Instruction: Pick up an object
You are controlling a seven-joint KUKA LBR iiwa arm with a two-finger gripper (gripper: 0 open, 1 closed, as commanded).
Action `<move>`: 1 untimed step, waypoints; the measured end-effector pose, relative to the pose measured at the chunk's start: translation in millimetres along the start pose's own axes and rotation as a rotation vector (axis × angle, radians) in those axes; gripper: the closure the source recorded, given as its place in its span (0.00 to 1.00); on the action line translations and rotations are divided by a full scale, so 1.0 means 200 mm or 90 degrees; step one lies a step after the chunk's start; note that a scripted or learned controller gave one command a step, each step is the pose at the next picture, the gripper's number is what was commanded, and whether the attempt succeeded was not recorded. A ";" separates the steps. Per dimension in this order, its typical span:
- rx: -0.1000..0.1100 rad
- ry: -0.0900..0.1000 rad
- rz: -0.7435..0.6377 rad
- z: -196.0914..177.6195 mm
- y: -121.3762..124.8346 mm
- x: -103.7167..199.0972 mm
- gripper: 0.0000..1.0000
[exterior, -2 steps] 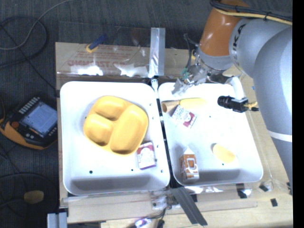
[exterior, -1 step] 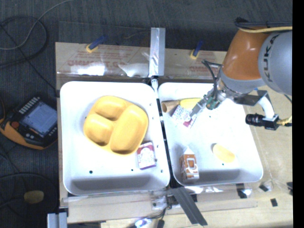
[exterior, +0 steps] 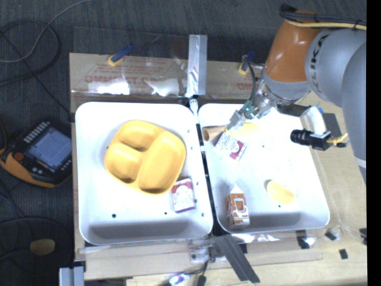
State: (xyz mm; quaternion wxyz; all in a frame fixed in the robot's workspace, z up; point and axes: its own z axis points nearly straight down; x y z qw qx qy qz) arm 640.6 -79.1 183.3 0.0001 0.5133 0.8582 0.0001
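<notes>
My gripper (exterior: 249, 112) hangs over the back left part of the right bin (exterior: 309, 159), below the arm's orange band (exterior: 289, 52). Just under and left of it lie a white and magenta packet (exterior: 231, 146) and a small brown-tipped item (exterior: 213, 132) against the bin's left wall. A pale yellow patch shows right beside the gripper's tip. Nearer the front sit an orange carton (exterior: 237, 210) and a flat yellow piece (exterior: 280, 191). I see nothing clearly between the fingers.
The left bin (exterior: 95, 207) holds a large yellow lumpy object (exterior: 144, 155) and a small pink and white packet (exterior: 183, 195) at its front right. A black cylinder (exterior: 308, 137) juts out from the arm over the right bin. A handheld pendant (exterior: 41, 154) lies on the floor at left.
</notes>
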 end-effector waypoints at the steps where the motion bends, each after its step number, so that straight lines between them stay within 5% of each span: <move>1: 0.001 0.000 0.069 -0.09 -0.09 0.19 1.00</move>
